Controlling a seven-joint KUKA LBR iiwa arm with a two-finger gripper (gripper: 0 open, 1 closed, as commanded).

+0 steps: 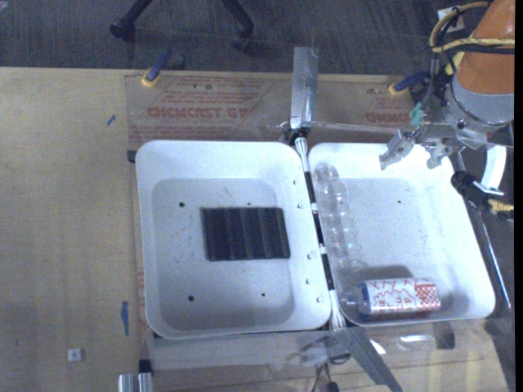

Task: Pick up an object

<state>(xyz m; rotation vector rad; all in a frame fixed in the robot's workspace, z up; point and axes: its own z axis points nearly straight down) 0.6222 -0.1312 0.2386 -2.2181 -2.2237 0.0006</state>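
A red and white can (pixel 400 295) lies on its side at the near edge of the right bin (pixel 425 211). Along that bin's left wall lies a clear plastic bottle (pixel 336 219), its cap toward the far end. A black ribbed rectangular pad (pixel 245 233) sits flat in the middle of the left bin (pixel 163 219). My gripper (pixel 413 157) hangs above the far right corner of the right bin, open, with nothing between its fingers. It is well apart from the can and the bottle.
A metal divider post (pixel 303 88) rises behind the seam between the bins. Cables (pixel 452 23) loop off the arm's orange band at the top right. A chair base (pixel 188 6) stands on the floor beyond the bench.
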